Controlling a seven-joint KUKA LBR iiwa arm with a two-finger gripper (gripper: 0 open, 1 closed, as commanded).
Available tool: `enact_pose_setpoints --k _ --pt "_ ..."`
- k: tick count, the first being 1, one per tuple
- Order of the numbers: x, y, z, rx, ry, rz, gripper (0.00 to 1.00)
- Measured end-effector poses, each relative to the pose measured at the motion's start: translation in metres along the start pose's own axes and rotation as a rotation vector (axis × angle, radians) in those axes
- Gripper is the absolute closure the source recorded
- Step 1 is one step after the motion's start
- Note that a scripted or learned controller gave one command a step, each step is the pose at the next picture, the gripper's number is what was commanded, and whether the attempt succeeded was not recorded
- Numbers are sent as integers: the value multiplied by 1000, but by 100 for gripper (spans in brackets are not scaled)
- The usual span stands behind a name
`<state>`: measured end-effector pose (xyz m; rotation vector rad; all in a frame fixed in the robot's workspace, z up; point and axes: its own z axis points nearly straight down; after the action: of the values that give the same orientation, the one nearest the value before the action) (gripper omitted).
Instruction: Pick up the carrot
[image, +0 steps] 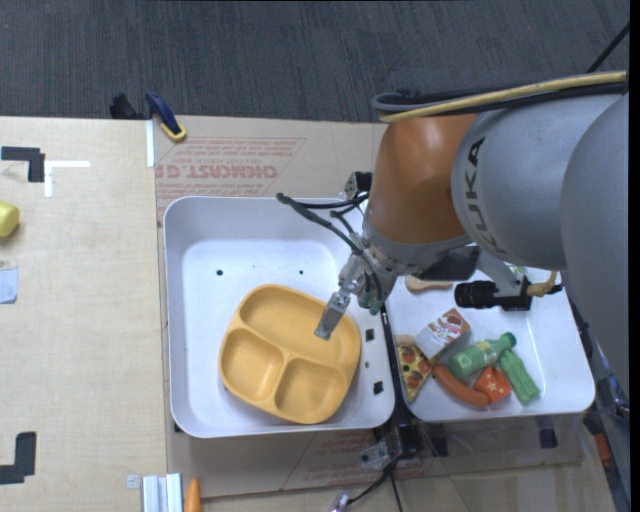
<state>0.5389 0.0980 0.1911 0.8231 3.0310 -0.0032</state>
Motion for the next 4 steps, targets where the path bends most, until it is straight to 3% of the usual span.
enact_pose_setpoints --k 1,2,3,4 --pt "-15 12 99 0 0 305 0" --pt "-19 11 90 -3 -14 305 100" --pt "7 55 46 -7 -11 351 100" --pt "45 -2 98 5 -15 409 100"
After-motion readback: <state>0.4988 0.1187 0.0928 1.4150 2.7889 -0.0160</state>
